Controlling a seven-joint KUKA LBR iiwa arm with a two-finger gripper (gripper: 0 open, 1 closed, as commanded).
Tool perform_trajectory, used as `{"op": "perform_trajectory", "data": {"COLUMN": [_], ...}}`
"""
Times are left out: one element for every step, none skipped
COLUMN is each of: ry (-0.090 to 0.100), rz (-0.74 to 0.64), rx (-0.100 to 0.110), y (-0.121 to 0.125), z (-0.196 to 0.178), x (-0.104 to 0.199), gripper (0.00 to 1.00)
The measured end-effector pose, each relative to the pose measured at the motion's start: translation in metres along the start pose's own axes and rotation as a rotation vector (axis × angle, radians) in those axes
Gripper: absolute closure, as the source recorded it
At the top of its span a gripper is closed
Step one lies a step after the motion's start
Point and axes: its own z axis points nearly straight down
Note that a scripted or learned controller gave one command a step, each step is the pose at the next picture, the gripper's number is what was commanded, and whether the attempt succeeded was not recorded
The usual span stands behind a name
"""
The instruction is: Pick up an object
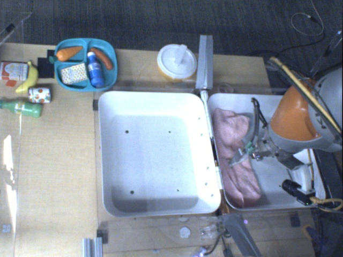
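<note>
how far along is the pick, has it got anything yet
Done: the arm has reached into the right bin. In hand: the tool sits low at the pink cloth, which lies flat on the bin floor. Left: a clear grip and the lift.

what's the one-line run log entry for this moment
arm: over right bin | claw: down at pink cloth | grasp: unclear | left bin

No text can be read; the print on the small box (13, 72) and can (39, 95) is too blurred.
</note>
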Motion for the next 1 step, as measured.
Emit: {"op": "perform_trajectory", "data": {"ry": [0.004], "rz": [-0.166], "rx": [0.01], "y": [0.0105], "z": [-0.0942], "x": [0.0186], "gripper": [0.0]}}
